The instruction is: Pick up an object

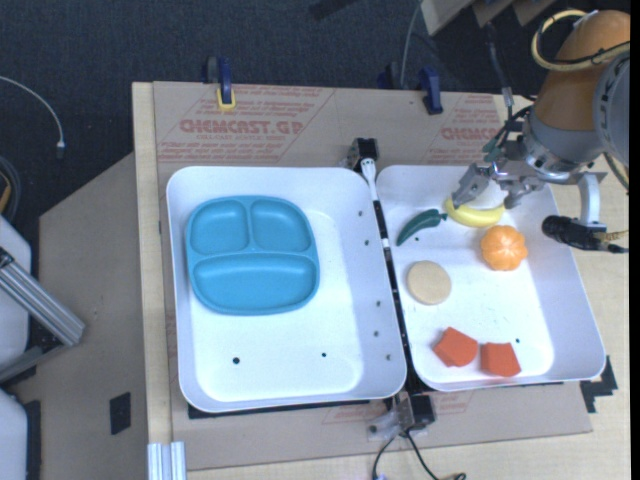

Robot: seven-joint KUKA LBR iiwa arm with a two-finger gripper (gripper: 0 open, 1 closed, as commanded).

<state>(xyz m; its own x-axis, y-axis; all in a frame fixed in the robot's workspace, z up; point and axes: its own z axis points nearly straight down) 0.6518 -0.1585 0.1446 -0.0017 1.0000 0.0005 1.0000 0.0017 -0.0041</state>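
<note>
A bench topped with a brown board (300, 118) fills most of the frame, seen from above at a slant. Two shallow white bins sit side by side on it. The left bin (280, 368) takes up the centre-left of the frame and holds a blue divided plate (252, 255) in its upper left part.

The right bin (560, 308) lies in the right half of the frame. From the upper right corner, the grey arm (580, 98), with its orange band, reaches down toward the bin's upper edge. Its gripper (487, 186) hangs just above a yellow banana (475, 213) near the top of the right bin. The two fingers stand spread apart, one to either side above the banana, and nothing is held between them.

Just left of the banana lies a small green pepper (420, 224). Below and right of the banana sits an orange (503, 248). Toward the middle of the right bin rests a tan round cookie (429, 282). Near the bin's lower edge, two red-orange blocks (457, 348) lie side by side, close together.
</note>
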